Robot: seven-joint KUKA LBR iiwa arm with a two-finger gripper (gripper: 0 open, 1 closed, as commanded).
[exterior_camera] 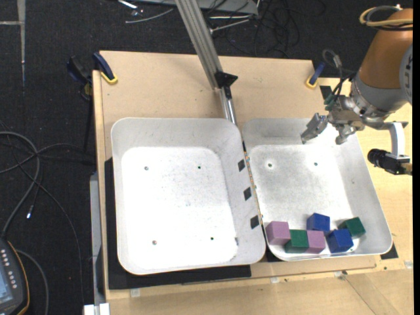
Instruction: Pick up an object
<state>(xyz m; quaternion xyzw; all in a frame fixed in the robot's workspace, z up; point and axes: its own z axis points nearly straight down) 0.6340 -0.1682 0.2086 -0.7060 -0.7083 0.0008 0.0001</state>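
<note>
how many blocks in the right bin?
6, clustered at the near edge of the right bin: purple block, green block, second purple block, blue block, second blue block, second green block. More could hide behind them.

Shallow white plastic bins (pixel 131 140): two, side by side
Small purple cubes (pixel 278 231): two
Small blue cubes (pixel 319 222): two
Small green cubes (pixel 298 239): two
Cubes together: six, all in the right bin
Orange-tipped clamps on the wooden bench (pixel 105 69): two
</note>
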